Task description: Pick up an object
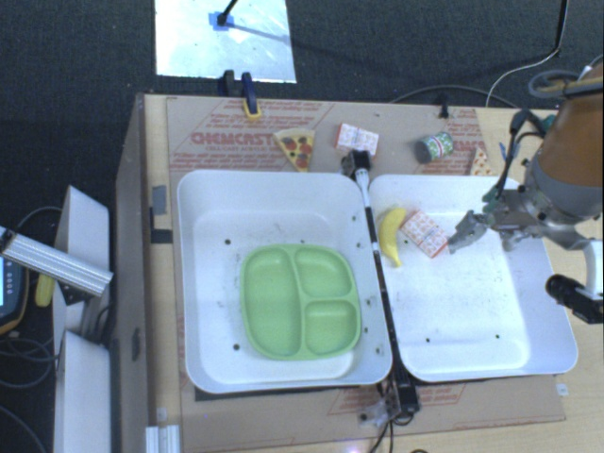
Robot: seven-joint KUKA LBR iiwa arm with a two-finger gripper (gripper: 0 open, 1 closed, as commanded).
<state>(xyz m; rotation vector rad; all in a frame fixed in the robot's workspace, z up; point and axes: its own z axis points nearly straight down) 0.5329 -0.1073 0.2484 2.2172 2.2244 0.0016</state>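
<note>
Reaching in from the right, the gripper (464, 235) hung low over the right bin (491, 343), just beside a small red-and-white packet (427, 233); whether its fingers were spread or pressed together could not be told, and nothing showed between them. The step in hand looked like an approach to a grasp. To do it well, the fingers would need to straddle the packet's narrow side, since it lay flat and thin against the smooth white plastic floor and could slide. A toy banana (390, 235), yellow, curved and rounded, lay just beyond the packet by the bin's left wall, offering a thicker grip. In the left bin (212, 243) sat a glossy pale green divided plate (301, 301) with three compartments.
</note>
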